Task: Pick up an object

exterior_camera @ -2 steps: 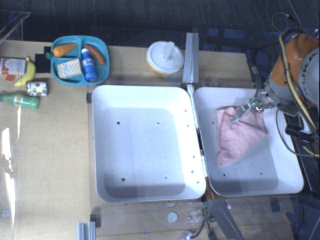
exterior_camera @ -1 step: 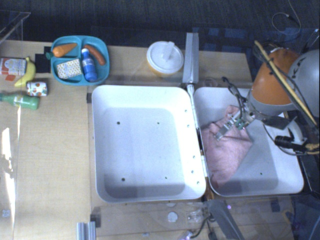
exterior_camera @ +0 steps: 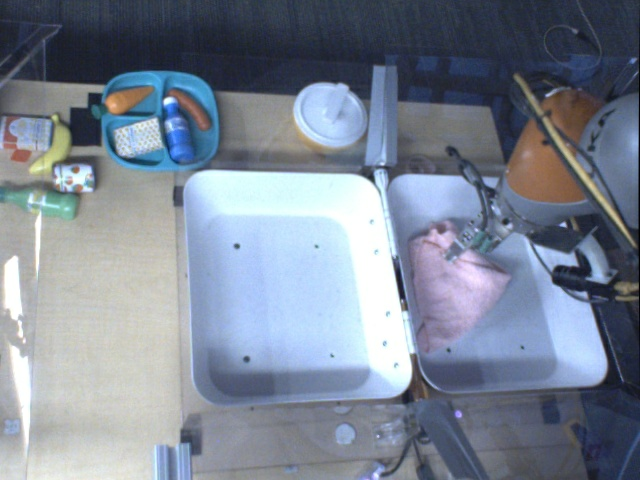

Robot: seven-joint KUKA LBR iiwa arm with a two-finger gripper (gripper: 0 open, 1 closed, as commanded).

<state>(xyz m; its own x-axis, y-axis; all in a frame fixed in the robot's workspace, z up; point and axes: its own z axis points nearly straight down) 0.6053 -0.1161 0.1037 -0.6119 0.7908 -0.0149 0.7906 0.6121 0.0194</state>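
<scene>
two shallow white bins sit side by side on the worktop, and the robot's fingers (exterior_camera: 468, 245) are down in the right bin (exterior_camera: 570, 363), pressed to the upper edge of a crumpled pink cloth (exterior_camera: 455, 286). the cloth, the one thing here to pick up, spreads from just under the fingers down toward the near wall of that bin and out to their left against the divider. whether the fingers are spread or pinched on the fabric cannot be told at this size; the tips blur into the folds. well away to the left of the fingers lies the left bin (exterior_camera: 290, 368). beyond the bins, up and left of the fingers, stands a white lidded cup (exterior_camera: 330, 115); much farther left are a blue tray of toy food (exterior_camera: 160, 120), a banana (exterior_camera: 52, 146), a small can (exterior_camera: 73, 177) and a green bottle (exterior_camera: 38, 202). the step in hand looks like the grasp itself, at the moment of contact. the next move calls for a firm close on a raised fold and a straight lift, and soft cloth may well slip free if only a thin edge is caught.
</scene>
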